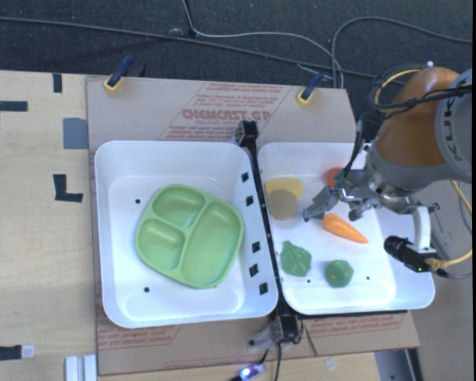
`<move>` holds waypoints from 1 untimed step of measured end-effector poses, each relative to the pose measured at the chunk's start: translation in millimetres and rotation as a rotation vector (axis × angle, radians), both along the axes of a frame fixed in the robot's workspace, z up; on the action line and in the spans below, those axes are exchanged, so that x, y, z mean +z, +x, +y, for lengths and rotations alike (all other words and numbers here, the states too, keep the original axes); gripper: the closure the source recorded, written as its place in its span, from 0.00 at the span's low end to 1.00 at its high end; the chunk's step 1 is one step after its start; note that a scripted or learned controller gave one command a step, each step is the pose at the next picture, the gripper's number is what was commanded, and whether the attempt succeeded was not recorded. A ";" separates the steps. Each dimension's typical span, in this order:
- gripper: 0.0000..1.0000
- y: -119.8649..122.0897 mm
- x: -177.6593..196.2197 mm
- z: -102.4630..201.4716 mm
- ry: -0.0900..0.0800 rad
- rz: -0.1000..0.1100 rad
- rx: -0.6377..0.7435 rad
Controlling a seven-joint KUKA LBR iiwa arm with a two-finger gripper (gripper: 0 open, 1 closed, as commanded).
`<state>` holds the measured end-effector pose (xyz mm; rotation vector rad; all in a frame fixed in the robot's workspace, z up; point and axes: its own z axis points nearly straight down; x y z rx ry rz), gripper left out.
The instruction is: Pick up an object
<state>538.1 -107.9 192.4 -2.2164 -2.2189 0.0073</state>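
Note:
My gripper (334, 210) hangs over the middle of the right bin (381, 296), open, with nothing between its fingers. An orange carrot (345, 228) lies just below and to the right of the fingertips, close to them. A tan, rounded piece (284, 196) sits to the gripper's left, near the divider. Toward the bin's front lie a green leafy piece (296, 259) and a green round piece (339, 272). A small red-orange object (333, 175) peeks out behind the gripper, partly hidden by it.
The left bin (115, 292) holds a light green divided plate (190, 235). A black divider strip (256, 213) runs between the bins. The arm's grey and orange body (416, 133) overhangs the right bin's far right side, and cables trail along its right edge.

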 end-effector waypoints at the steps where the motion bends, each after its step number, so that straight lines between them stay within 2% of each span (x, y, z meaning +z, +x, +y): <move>1: 0.00 -7.4 -63.4 2.7 0.000 0.002 -0.001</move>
